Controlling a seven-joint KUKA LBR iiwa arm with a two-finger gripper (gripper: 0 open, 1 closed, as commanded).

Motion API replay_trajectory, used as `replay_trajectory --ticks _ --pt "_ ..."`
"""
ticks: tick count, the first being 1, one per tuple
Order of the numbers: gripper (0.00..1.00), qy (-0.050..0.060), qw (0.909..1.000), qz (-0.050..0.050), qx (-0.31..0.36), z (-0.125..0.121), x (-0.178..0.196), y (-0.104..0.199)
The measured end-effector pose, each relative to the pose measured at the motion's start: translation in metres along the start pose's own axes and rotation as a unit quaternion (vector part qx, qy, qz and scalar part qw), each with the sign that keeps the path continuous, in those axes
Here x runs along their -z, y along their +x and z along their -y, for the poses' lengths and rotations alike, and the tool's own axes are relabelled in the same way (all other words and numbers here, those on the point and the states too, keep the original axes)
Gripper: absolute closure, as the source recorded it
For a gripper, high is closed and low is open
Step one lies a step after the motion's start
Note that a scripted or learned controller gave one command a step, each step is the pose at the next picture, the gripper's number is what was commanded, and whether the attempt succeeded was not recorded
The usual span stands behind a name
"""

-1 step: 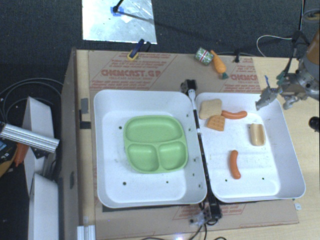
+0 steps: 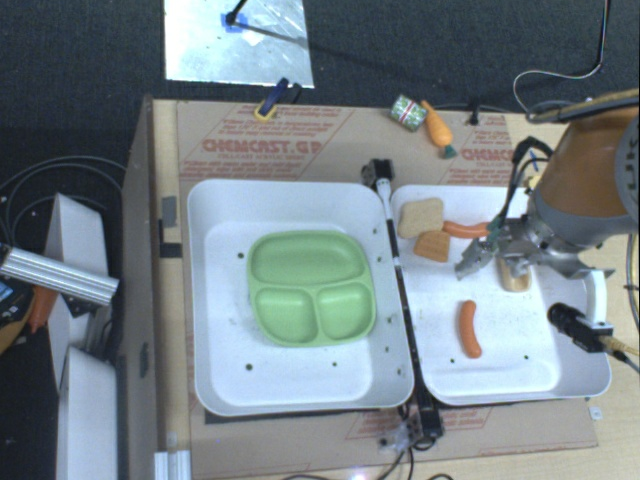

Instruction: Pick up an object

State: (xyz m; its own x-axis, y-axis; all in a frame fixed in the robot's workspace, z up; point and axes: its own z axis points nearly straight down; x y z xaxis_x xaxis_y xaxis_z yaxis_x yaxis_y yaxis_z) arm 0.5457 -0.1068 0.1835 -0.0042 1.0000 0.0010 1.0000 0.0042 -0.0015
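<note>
Over the right bin [image 2: 500, 388] hangs the claw [image 2: 492, 256] — near a sausage [image 2: 468, 328].

there are two white bins: the left bin [image 2: 215, 268] and the right bin [image 2: 520, 363]. in the left bin is one green tray [image 2: 310, 286] with three compartments. in the right bin i count two sausages, one [image 2: 468, 328] lying low in the bin and one [image 2: 462, 229] higher up, two tan blocks, a pale one [image 2: 421, 216] and a darker one [image 2: 433, 245], and one small tan piece [image 2: 515, 277]. behind the bins on the worktop [image 2: 330, 138] lie one carrot [image 2: 437, 127], one can [image 2: 407, 112] and one clip [image 2: 274, 99].
</note>
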Motion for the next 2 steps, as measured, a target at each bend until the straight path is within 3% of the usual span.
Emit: replay_trajectory --ticks 1,2 --pt "0.0 -0.002 1.0 0.001 -0.002 0.002 -0.099 -0.007" --pt "0.0 -0.001 1.0 0.0 -0.002 0.022 -0.1 0.01"
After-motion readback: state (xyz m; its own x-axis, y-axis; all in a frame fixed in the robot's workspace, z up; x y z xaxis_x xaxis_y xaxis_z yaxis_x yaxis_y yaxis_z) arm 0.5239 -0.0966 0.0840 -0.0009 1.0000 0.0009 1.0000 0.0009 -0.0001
